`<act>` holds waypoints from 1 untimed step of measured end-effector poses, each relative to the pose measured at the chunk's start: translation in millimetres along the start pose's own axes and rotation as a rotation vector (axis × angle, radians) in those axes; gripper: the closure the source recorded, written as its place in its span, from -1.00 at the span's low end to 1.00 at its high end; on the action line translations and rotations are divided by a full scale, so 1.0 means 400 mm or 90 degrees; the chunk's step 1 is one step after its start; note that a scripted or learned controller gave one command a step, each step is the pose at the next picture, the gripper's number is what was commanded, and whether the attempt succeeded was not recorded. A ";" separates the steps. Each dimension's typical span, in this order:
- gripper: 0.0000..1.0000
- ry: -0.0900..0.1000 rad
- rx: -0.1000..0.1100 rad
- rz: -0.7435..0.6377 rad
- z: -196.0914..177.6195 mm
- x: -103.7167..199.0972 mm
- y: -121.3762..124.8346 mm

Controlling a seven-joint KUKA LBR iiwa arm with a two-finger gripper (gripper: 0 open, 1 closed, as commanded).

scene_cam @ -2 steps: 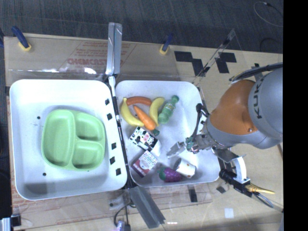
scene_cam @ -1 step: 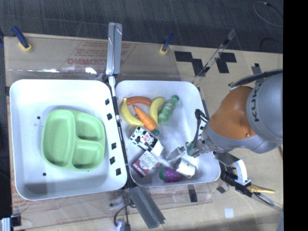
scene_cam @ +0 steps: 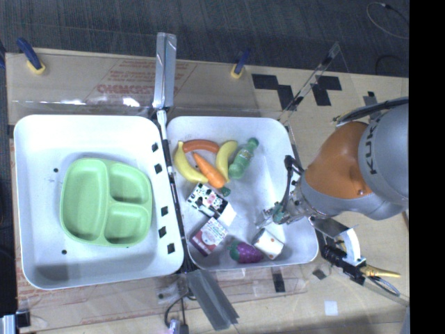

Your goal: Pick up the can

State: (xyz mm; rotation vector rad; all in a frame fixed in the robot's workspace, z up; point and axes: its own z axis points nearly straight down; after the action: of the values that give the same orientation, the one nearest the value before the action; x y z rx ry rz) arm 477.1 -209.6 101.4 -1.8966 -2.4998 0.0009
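A dark red can with a pale label lies on its side near the front wall of the right bin. My gripper hangs low over the right part of that bin, roughly a hand's width to the right of the can and apart from it. Just in front of the gripper lies a small white cylinder. A purple toy fruit lies between the can and that cylinder.
At the back of the right bin lie two bananas, a carrot, a sausage and a green bottle. A black-and-white box sits mid-bin. The left bin holds a green divided plate.
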 end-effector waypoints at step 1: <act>1.00 -0.002 -0.002 -0.017 -0.425 -0.043 0.151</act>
State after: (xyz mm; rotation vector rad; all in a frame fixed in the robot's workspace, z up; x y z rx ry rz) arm 540.4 -210.1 271.1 -1.8649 -2.5289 0.0011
